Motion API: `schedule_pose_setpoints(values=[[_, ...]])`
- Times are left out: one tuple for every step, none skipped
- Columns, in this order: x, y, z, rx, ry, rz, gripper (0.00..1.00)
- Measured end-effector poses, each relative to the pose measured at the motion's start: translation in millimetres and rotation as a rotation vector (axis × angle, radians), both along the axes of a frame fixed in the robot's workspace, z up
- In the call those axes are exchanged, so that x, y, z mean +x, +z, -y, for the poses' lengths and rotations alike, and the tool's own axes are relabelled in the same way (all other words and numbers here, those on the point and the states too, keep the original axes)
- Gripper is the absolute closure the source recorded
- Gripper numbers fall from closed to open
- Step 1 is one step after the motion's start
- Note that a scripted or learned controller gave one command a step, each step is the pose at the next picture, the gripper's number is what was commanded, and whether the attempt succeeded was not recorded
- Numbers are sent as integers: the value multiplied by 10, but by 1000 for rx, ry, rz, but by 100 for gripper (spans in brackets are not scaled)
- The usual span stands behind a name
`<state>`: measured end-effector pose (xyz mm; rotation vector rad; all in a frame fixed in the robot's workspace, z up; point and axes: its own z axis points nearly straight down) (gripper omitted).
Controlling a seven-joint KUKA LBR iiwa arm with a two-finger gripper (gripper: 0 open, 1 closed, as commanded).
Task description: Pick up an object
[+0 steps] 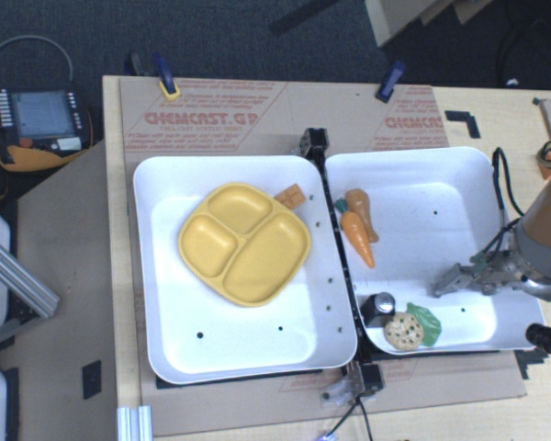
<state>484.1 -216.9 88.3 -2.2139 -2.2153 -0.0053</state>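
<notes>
Right now I have the hand [445, 283] low inside the shallow white right-hand bin [459, 168], reaching in from three o'clock, its grey fingers [455, 279] spread and pointing toward nine o'clock with nothing between them. I judge this to be the approach step: nothing is picked yet.

Closest to the hand, at about seven o'clock from it, a green leafy plastic piece [428, 322] lies touching a round speckled cookie [403, 331], and a small black-and-silver round object [379, 307] sits just beside them against the bin's inner wall. Farther off, at about eleven o'clock, an orange toy carrot [357, 237] lies beside a brownish toy piece [361, 207]; I cannot tell what that one is.

For the next move I would swing toward seven o'clock, settle over the green piece or cookie, and close; they touch, so both may come up or slip.

Across the divider, the white left-hand bin [165, 274] holds a yellow three-compartment plastic plate [245, 243], with a small tan block [291, 196] at its one o'clock edge.
</notes>
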Motion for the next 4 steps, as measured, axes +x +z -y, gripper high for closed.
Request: schedule_pose_setpoints(values=[[55, 171, 8, -6, 2, 18, 100], [133, 787, 10, -13, 1, 12, 100], [191, 1417, 49, -14, 1, 13, 100], [204, 1956, 54, -14, 1, 13, 100]])
